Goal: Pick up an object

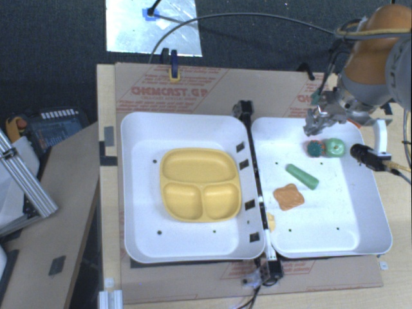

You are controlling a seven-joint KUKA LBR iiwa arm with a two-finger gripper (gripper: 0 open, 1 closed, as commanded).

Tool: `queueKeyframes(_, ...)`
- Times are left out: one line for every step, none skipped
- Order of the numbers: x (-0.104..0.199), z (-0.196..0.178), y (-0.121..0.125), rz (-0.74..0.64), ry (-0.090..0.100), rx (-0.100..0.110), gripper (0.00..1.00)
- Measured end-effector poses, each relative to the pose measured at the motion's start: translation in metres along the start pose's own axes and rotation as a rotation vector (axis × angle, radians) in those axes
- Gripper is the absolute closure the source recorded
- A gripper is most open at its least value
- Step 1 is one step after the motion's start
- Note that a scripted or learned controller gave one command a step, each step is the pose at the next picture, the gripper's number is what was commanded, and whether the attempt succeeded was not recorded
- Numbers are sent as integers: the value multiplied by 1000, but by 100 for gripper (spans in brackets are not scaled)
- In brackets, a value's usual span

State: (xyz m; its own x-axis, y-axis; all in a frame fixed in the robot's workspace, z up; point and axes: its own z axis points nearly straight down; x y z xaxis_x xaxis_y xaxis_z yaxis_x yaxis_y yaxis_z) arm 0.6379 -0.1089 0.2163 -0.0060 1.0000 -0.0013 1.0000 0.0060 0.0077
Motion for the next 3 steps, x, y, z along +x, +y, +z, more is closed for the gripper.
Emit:
queueKeyframes(58, -12, -4, -4, 3, 4, 100)
queueKeyframes(112, -22, -4, -4, 4, 5, 100)
queueKeyframes(173, -27, -3, -5, 5, 5, 100)
